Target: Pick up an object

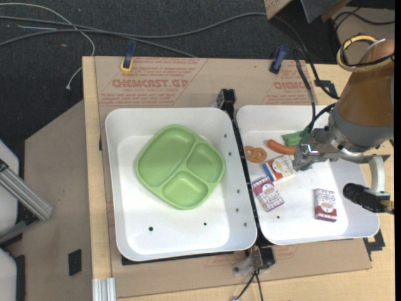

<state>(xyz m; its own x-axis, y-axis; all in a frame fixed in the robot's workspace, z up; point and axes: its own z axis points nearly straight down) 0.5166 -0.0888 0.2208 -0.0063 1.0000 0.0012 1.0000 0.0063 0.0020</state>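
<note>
Evidently mid-approach, the hand (305,156) hovered low in the right bin (294,227) just beside the red-and-white packet (279,167), whether released or clenched one could not tell, so the next move probably called for settling squarely over it.

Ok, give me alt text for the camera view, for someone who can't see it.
A grey and orange robot arm reaches from the right, its end effector over the right white bin, which holds small toy foods and packets. The left white bin holds a green divided plate.
</note>
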